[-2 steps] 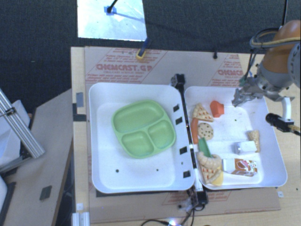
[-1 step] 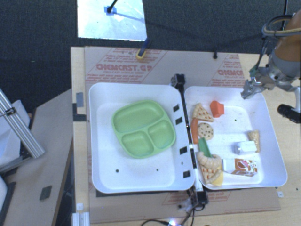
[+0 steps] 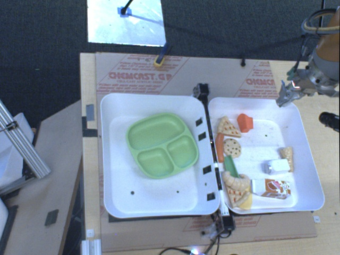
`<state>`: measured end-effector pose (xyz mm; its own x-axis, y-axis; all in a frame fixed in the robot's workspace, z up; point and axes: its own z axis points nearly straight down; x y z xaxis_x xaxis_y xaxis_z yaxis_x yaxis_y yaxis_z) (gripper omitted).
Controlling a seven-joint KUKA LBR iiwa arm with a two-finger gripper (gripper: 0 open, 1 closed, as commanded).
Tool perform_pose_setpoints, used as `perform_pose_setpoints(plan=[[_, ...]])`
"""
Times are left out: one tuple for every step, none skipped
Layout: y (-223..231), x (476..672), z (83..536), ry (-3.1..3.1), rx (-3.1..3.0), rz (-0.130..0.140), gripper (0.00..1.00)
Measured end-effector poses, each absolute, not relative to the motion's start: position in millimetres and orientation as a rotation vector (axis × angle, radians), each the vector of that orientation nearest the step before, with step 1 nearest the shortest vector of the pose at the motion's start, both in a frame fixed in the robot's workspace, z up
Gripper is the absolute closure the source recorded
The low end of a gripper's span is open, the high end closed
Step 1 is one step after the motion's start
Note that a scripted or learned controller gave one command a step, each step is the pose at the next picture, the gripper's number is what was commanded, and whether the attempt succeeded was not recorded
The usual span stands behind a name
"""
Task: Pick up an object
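On the bench, two white bins side by side. Left bin (image 3: pixel 114 195): green divided plate (image 3: pixel 162 144), centred. Right bin (image 3: pixel 308 158): toy food clustered along its left wall, likely the picking stock; pizza slice (image 3: pixel 229 126), cookie (image 3: pixel 232 148), orange piece (image 3: pixel 245 122), white can (image 3: pixel 278 166). Gripper (image 3: pixel 285 95): above the far right corner, carrying nothing; jaw state cannot be told.

The desk (image 3: pixel 64 142) carries a brown cardboard sheet (image 3: pixel 175 73) printed with red lettering (partly hidden by the bins). On that sheet sit two shallow white bins side by side, touching along a black clipped seam: the left bin (image 3: pixel 114 195) and the right bin (image 3: pixel 311 187). A yellow clip (image 3: pixel 159 61) rests at the sheet's far edge.
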<state>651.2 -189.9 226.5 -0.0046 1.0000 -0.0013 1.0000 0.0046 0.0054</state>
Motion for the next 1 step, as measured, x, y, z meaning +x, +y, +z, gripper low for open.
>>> perform_pose_setpoints(plan=[[-148.5,633.5,220.4,2.229,2.214,0.000,1.00]])
